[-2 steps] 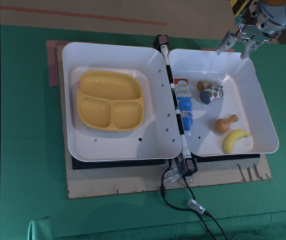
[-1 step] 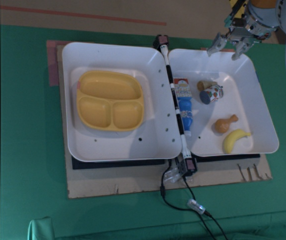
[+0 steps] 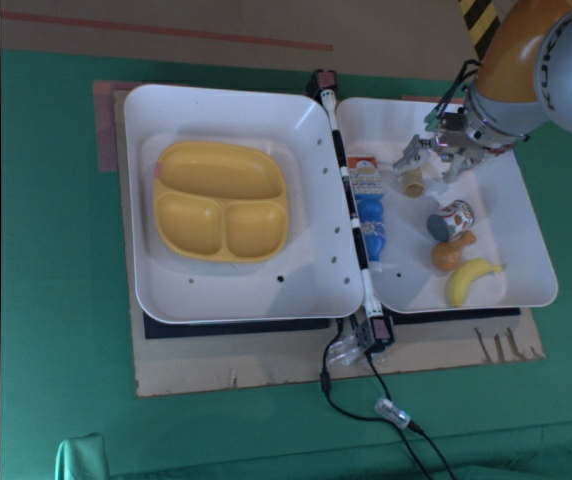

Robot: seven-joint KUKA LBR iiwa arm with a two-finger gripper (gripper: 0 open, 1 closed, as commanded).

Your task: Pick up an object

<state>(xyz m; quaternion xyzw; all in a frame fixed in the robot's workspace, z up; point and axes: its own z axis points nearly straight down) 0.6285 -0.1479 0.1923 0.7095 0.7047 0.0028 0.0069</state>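
Observation:
My gripper (image 3: pixel 432 168) hangs over the upper middle of the right bin (image 3: pixel 526 238), its fingers spread open with nothing held between them. A small tan object (image 3: pixel 413 183) lies on the bin floor just below the left finger. A blue bottle with an orange and white label (image 3: pixel 367 206) lies along the bin's left wall. Lower down sit a small printed can (image 3: pixel 453 219), an orange fruit-like object (image 3: pixel 447 256) and a yellow banana (image 3: pixel 472 280).
The left bin (image 3: pixel 156 278) holds a yellow divided plate (image 3: pixel 221 200). A black hinge strip (image 3: pixel 351 218) runs between the bins. Cables (image 3: pixel 391 413) trail off the bench front. The arm (image 3: pixel 541 53) comes in from the upper right.

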